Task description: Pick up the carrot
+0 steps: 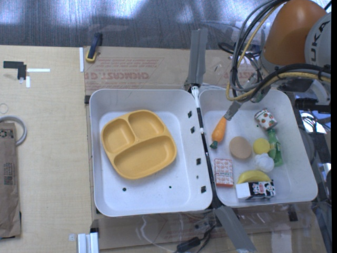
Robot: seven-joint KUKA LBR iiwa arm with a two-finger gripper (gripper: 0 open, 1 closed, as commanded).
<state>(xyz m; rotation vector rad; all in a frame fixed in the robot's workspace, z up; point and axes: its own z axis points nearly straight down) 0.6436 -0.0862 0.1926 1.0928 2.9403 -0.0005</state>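
The right bin [300,157] held several things around the carrot [219,131]. A tan round piece [240,147] lay just beside it at 4 o'clock, and a yellow ball [261,146] was beyond that. A small red and white packet [224,172] lay at 6 o'clock, well apart from it. A banana [254,176] and a black and white carton [256,190] were near the front wall, and a green piece [274,146] with a white lump [265,163] lay further right. A small patterned can [266,119] stood at 3 o'clock. The left bin [100,157] held 1 yellow divided plate [138,143].

The carrot was orange and short, with a small green end pointing to 7 o'clock. It lay tilted near the left wall of the right bin, close to the divider.

The gripper [232,110] appeared as 1 thin grey finger just at 1 o'clock of the carrot, seemingly touching its upper end. I cannot tell how wide the pincer stood, because the view was poor there. Black and yellow cables [247,62] hung above it.
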